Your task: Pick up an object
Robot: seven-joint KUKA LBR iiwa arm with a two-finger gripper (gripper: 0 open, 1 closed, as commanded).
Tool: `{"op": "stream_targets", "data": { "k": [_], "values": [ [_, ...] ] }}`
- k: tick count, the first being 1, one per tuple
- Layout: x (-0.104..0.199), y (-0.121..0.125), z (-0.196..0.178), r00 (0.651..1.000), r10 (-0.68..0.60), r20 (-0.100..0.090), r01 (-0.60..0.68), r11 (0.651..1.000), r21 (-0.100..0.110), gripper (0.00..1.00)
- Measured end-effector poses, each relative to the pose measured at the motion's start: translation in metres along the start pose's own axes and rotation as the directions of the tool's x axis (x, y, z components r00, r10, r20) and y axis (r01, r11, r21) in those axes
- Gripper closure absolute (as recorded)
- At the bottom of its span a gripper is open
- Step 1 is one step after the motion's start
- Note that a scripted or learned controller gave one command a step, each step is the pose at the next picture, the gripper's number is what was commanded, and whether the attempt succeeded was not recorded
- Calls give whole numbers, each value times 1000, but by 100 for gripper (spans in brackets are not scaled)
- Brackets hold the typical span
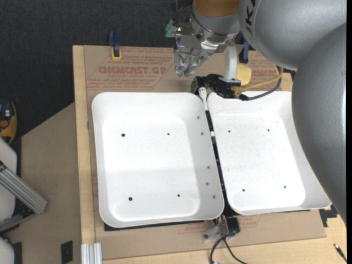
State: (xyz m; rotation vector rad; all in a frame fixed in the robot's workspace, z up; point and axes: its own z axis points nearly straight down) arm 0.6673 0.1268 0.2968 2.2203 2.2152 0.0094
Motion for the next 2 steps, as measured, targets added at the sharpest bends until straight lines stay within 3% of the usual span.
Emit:
{"op": "stream_targets", "data": {
  "k": [1, 2],
  "values": [
    [-45, 1, -45, 1000, 3, 2, -3, 1000, -1, 100],
    [1, -3, 60, 1000, -6, 0, 6, 1000, 18, 100]
  ]
}}
